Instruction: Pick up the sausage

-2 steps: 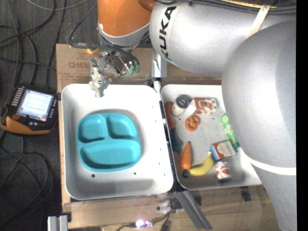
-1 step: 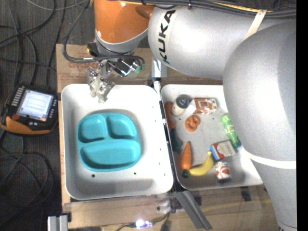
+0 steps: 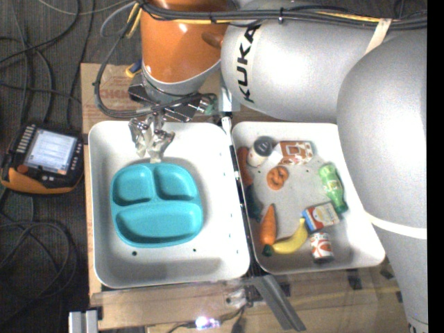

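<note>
Hovering over the left bin (image 3: 100,186), your tool (image 3: 151,141) sits just above the blue divided plate (image 3: 158,205), and I can't tell its state; nothing visibly held. The sausage (image 3: 243,166) lies in the right bin (image 3: 361,245), along its left wall. You're at the approach step: next, swing right and descend onto it.

blue divided plate (image 3: 158,205), banana (image 3: 293,240), carrot (image 3: 268,224)
</note>
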